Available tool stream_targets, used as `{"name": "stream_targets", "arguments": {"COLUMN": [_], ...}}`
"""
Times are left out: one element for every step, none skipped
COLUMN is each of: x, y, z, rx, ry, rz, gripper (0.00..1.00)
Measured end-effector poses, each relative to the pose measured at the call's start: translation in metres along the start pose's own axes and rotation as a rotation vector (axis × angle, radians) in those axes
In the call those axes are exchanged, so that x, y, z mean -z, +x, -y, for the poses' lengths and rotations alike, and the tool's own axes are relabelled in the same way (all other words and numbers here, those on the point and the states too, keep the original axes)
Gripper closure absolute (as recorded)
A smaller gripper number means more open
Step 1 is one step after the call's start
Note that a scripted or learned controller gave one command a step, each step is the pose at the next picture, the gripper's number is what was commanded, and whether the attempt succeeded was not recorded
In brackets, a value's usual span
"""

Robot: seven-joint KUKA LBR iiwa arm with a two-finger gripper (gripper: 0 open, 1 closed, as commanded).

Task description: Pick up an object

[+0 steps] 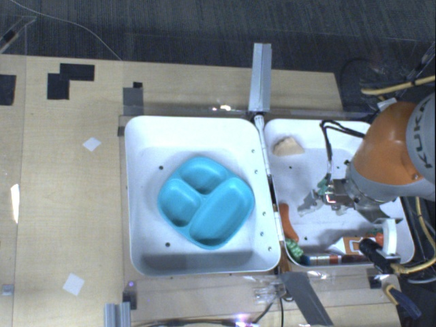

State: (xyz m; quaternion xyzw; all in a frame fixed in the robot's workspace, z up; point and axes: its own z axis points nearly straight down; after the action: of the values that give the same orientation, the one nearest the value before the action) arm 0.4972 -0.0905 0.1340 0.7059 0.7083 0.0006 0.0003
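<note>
Camera view — tool (319, 201) above right bin (306, 165), near marker (320, 257).

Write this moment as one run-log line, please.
arm: over right bin | tool: low, nothing seen held | blue tray: left bin

You get even, fairly bright overhead light across the pale wooden tabletop (61, 203), with the dark carpeted floor (204, 12) at the top much dimmer. The 2 shallow white plastic bins (146, 148) come close to washing out, and small glints sit on the metal divider between them. A soft grey shadow lies inside the left bin's near wall, under the glossy blue 3-compartment tray (204, 199). The grey arm with its orange band (385, 152) looks slightly soft, and fine detail around it is smeared.
</note>
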Motion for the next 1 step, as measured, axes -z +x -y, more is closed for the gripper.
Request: {"name": "stream_targets", "arguments": {"x": [-0.0447], "y": [-0.0624], "z": [-0.0158], "rx": [0.072], "ry": [-0.010], "rz": [0.003], "gripper": [0.00]}}
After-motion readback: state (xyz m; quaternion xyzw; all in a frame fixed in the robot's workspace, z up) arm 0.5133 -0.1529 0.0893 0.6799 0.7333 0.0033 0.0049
